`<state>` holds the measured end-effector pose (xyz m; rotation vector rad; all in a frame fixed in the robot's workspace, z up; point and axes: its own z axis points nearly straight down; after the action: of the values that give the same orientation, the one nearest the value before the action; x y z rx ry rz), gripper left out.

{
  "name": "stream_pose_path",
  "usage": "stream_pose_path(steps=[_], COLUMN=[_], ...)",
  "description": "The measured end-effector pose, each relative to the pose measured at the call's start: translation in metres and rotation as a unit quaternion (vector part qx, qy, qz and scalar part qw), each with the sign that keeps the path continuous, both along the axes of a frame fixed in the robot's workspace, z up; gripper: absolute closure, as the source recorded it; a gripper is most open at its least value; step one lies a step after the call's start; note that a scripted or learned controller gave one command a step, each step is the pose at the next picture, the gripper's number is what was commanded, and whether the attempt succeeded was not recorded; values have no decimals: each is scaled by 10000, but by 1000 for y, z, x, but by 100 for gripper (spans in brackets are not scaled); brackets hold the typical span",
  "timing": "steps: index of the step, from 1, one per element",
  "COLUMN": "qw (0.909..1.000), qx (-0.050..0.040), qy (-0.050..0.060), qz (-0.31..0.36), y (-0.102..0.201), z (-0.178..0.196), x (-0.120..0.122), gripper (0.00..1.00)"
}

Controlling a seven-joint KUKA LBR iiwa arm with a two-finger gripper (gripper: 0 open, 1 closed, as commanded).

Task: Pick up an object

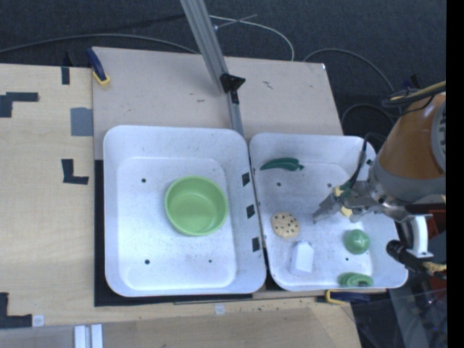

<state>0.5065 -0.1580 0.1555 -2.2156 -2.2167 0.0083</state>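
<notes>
Two white bins are borne on the surface. Within the right bin (319, 151), a light, stiff cookie (286, 225) lies left of the claw (324, 209), best taken edgewise; claw opening cannot be told.

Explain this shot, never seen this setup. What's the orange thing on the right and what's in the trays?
One camera looks down at a slant on a bench with two shallow white bins. The orange and grey shape is a robot arm reaching in from the right; its two-finger gripper hangs over the right bin, and nothing is visible between its fingers. The left bin holds a green bowl. The right bin holds a dark green pepper-like piece, a round cookie, a small white block, a green ball-like object and another green item at the lower rim.
</notes>
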Motion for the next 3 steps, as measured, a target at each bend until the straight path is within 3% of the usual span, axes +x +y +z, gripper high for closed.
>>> stream_pose_path(steps=[2,3], qw=[10000,10000], qx=[-14,-1], qy=[-38,-30], qz=[4,2], y=[3,4], z=[-67,-57], x=[1,0], gripper=[0,100])
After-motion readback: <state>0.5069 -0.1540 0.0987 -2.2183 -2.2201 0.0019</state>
